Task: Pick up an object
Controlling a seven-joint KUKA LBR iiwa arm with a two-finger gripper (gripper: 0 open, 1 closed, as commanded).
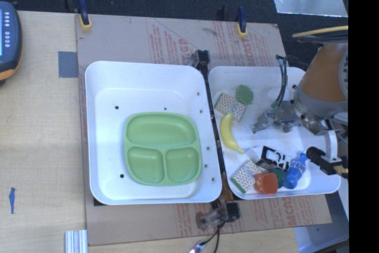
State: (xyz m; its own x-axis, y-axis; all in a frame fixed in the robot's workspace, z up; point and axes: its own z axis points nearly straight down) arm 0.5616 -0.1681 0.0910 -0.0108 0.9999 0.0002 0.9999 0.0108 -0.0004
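Note:
My gripper point(267, 121) hangs low in the right bin point(256, 74), over bare white floor near the bin's middle, and it stands open with nothing between its fingers. A yellow banana point(228, 133) lies just to its left. Further up sit a green round scrubber point(244, 93) and a patterned square pad point(229, 105). Along the front wall lie a second patterned pad point(247, 174), a red block point(266, 182), a blue bottle point(294, 170) and a black-and-white item point(273, 156).
The left bin point(100, 127) holds a green divided plate point(162, 147). The grey arm with its orange band point(323, 77) covers the right bin's far right side. A black bracket point(202, 58) sits where the bins meet at the back.

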